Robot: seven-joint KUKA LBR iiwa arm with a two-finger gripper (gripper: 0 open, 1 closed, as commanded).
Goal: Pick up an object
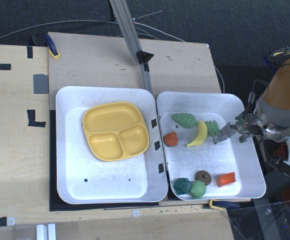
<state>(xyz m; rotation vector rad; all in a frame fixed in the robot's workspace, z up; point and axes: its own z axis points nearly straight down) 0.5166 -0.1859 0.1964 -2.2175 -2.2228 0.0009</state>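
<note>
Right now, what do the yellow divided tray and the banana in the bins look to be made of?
The yellow three-compartment tray in the left white bin looks like moulded plastic: uniform colour, smooth rounded ridges, dull sheen. The small yellow curved banana in the right white bin seems a toy, probably plastic or rubber, given its flat even colour; the view is too coarse to be sure.

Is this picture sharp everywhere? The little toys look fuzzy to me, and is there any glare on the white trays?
In the camera view the light is soft and even, with faint shadows under the yellow divided plastic plate; the white right-hand bin shows no harsh glare; small toys such as the yellow banana look slightly soft; the grey metal claw is blurry, its detail hard to read.
</note>
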